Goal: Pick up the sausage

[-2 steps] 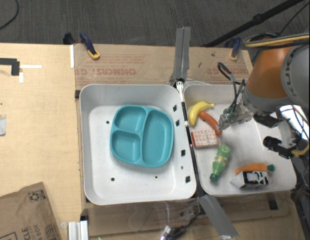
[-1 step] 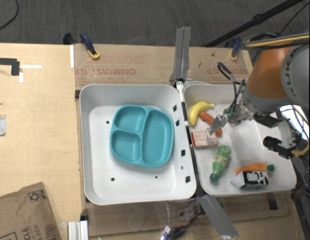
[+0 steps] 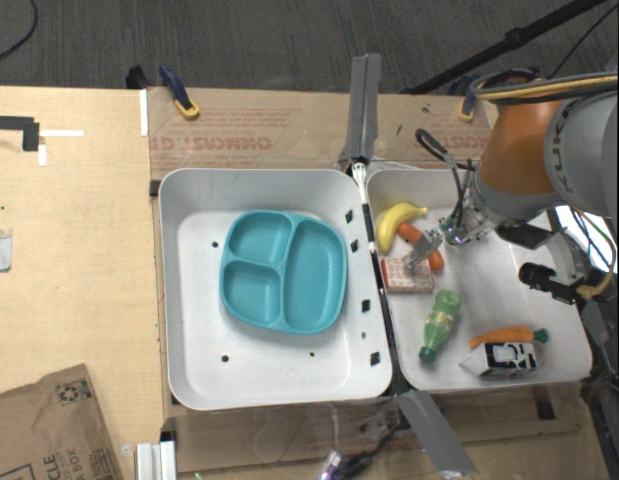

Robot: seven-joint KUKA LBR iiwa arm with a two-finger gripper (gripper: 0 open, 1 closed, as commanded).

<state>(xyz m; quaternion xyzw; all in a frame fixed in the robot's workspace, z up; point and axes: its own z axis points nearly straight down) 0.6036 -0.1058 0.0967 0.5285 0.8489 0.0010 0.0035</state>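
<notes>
Because the coming move turns on how the tool meets its target, we start at the near edge and work back. Nearest us on the pale wooden worktop (image 3: 69, 268) lies a brown cardboard flap (image 3: 44, 423) with dark print cut off by the edge; we make out only what looks like "CLE BOX". In the right white plastic bin (image 3: 564, 373) a small black-and-white carton (image 3: 507, 358) sits by the near wall, its print too small to read, with an orange carrot with a green tip (image 3: 507, 337) touching its far side. Left of these lies a green plastic bottle (image 3: 440, 323), and beyond it a small flat packet with a reddish label (image 3: 406, 274), also unreadable.

Just past that packet lies the short orange-red sausage (image 3: 430, 249), near the bin's left wall, with a yellow banana (image 3: 396, 222) just beyond and to its left. Its long axis seems to run from far left to near right, though part of it is covered. The metal two-finger tool (image 3: 427, 252) is right over it, reaching in from the right; we cannot tell how its jaws stand or whether the sausage is held.

In the left white bin (image 3: 179, 288) rests a teal three-compartment plate (image 3: 285, 271). Farthest back, a cardboard sheet (image 3: 249, 128) carries red lettering that reads upside down to us and stays illegible.
</notes>
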